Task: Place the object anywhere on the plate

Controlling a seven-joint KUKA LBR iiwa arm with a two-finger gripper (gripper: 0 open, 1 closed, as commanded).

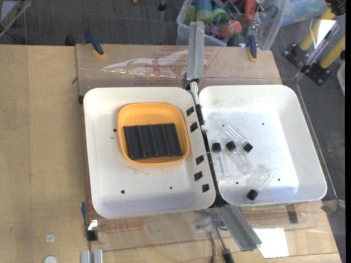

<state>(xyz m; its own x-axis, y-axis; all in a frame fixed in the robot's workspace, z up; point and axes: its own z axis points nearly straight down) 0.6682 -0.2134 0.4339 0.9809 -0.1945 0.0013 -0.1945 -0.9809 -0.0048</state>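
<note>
An orange square plate (151,109) lies in the left white bin (142,197), toward its back. A black ribbed rectangular block (153,141) rests flat on the plate and covers most of its middle. Several clear tubes with black caps lie scattered in the right white bin (288,111): one tube (235,136) near the middle, another tube (221,162) close to the bin's left wall, and a third tube (260,183) near the front.
A grey metal strip (194,53) runs back from the seam between the bins, and black clips (198,160) line that seam. A clear box of colourful toys (236,10) stands behind the bench. Wooden bench top (38,147) extends to the left.
</note>
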